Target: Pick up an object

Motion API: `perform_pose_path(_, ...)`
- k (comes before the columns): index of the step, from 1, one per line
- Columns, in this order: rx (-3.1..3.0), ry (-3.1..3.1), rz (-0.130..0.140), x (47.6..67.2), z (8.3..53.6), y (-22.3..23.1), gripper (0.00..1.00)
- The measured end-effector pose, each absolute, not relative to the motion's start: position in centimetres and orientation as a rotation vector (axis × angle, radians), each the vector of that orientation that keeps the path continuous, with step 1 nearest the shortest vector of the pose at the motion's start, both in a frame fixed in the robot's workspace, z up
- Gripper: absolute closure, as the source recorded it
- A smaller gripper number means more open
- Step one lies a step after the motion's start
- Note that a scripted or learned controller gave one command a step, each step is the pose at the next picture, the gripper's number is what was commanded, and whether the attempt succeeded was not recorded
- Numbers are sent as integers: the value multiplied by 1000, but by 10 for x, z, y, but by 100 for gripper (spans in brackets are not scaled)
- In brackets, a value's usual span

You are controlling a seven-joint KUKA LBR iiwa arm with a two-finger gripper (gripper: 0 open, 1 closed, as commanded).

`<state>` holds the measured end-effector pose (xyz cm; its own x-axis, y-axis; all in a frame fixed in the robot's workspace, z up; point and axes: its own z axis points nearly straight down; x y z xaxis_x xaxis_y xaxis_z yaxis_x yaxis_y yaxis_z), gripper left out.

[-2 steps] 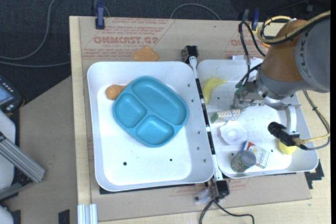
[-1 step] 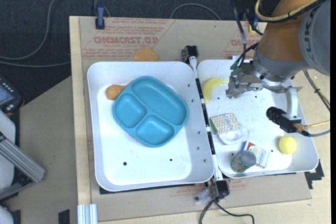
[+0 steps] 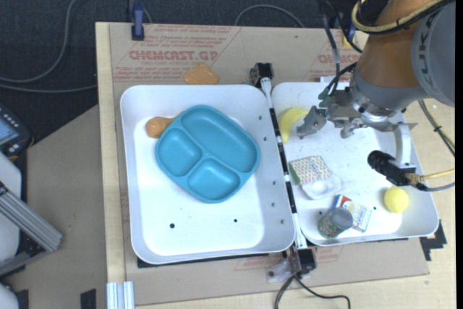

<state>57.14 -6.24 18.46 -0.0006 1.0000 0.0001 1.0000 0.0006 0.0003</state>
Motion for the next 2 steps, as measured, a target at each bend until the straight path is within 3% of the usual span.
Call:
perform_pose_path(1, 2236, 2213, -12, 546, 131, -153, 0)
perform_pose_path(2, 2229, 2216, -1, 516, 137, -210, 0)
